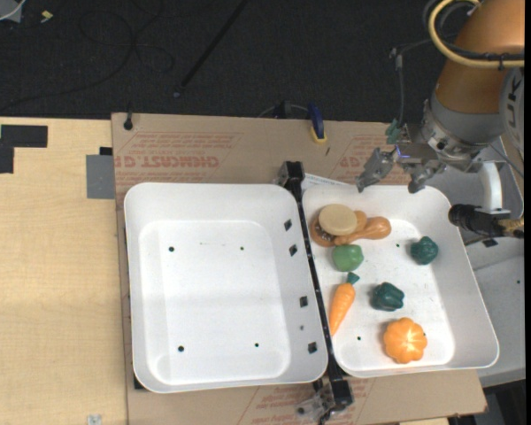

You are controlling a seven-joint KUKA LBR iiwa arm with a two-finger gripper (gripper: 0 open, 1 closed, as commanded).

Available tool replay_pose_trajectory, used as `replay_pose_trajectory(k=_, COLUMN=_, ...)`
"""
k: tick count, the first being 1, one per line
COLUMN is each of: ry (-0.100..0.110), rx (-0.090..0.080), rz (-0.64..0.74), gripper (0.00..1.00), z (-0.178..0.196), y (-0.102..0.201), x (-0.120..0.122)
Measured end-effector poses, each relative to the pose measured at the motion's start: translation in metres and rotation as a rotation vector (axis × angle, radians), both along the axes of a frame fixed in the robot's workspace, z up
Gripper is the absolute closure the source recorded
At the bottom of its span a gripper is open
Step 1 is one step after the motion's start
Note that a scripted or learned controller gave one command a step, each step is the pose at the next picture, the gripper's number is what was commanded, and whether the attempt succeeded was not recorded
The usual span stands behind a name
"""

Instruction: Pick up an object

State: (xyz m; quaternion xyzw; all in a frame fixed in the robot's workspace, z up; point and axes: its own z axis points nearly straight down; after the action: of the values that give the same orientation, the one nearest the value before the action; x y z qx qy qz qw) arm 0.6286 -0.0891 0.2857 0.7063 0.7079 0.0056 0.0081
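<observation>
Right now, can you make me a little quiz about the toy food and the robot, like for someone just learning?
1. True or false: the carrot lies in the left bin.
2. Which toy sits nearest the front edge of the right bin? A) the burger B) the orange pumpkin C) the green ball
3. Fill in: the gripper hangs over the right bin's ____ edge, holding nothing.

Key: 1. False, it lies in the right bin, by the divider. 2. B. 3. Back (far) edge, with its fingers apart.
</observation>
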Motion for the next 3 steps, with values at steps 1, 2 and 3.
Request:
replay_pose_trajectory(k=1, ry=0.005, rx=0.001, rz=-0.001, gripper=0.00, z=-0.165, y=-0.029, x=0.017)
replay_pose_trajectory(k=2, ry=-0.002, rx=-0.001, rz=-0.004, gripper=0.00, z=-0.176, y=-0.011, x=0.020)
replay_pose_trajectory(k=3, ry=-0.005, rx=-0.003, rz=-0.004, gripper=0.00, z=-0.178, y=-0.006, x=0.022)
